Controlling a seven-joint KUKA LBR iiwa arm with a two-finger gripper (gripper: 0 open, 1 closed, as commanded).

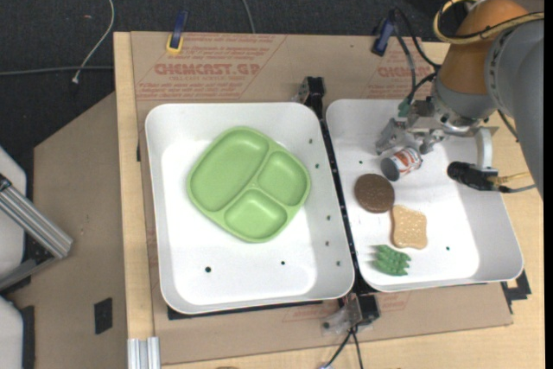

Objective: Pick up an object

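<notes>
Beneath the gripper [406, 143], a half-hidden can [403, 162].

- Gripper [399, 153] low over the right bin [484, 259], touching a small can [403, 162] lying on its side.
- Just below: brown round disc [374, 193], toast slice [409, 228], green leafy piece [390, 260] (all well apart from the fingers).
- Green divided plate [249, 183] tilted in the left bin [177, 259].
</notes>
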